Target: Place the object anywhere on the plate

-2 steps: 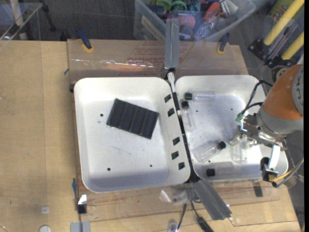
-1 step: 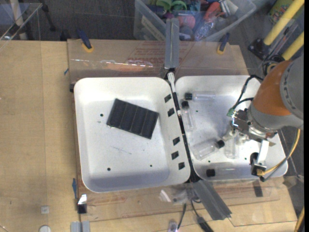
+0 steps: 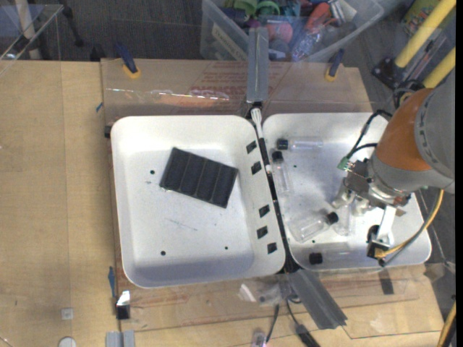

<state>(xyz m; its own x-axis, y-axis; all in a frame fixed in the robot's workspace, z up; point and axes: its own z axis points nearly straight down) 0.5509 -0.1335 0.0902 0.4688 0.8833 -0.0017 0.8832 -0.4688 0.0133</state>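
Note:
The plate (image 3: 199, 177) is a dark, ribbed rectangle lying flat in the left bin (image 3: 137, 215), slightly turned. My gripper (image 3: 344, 212) is low over the right bin (image 3: 318, 139), near its lower right part, under the orange-banded wrist. A clear plastic piece (image 3: 311, 228) lies on the bin floor just left of the gripper. A small black piece (image 3: 332, 217) sits close beside the gripper. The wrist hides the fingertips, and I see nothing held between them.
Another clear piece (image 3: 282, 176) lies along the right bin's left wall. Small black bits rest at the top left (image 3: 281, 144) and bottom (image 3: 315, 259) of that bin. A divider with black clips (image 3: 262, 194) separates the bins. A crate of toys (image 3: 289, 9) stands behind.

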